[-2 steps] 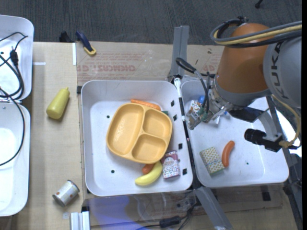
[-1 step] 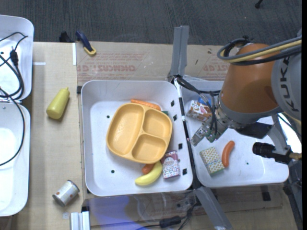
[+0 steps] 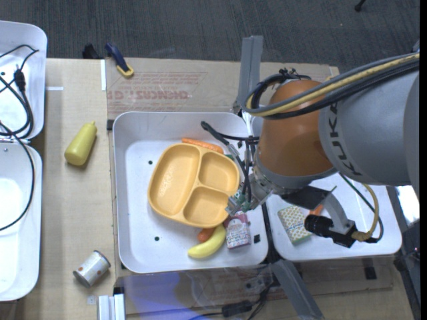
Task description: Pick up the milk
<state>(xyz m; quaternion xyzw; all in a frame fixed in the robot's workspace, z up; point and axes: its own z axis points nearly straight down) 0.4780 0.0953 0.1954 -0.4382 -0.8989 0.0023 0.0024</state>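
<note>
The milk (image 3: 237,233) is a small carton lying in the left bin (image 3: 128,199), close to that bin's right wall at about five o'clock from the yellow divided plate (image 3: 194,185). Its top end points toward twelve o'clock, and the end effector (image 3: 239,203) sits right at that end — so close that the two look to be touching. Whether the end effector is released or clenched cannot be told: the wrist and its cables cover the tip.

A banana (image 3: 207,245) lies just beside the carton at its eight o'clock, and a carrot (image 3: 207,233) pokes out between the banana and the plate's rim. Another orange piece (image 3: 200,143) shows at the plate's twelve o'clock edge.

The grey arm with its orange band (image 3: 293,135) hangs over the seam between the two bins. In the right bin (image 3: 387,242), a green-and-white patterned packet (image 3: 293,222) lies partly under the arm.

Out on the tabletop (image 3: 73,212) — at nine o'clock from the left bin — rests a yellow squeeze bottle (image 3: 81,145), with a small tin can (image 3: 91,267) at seven o'clock.
</note>
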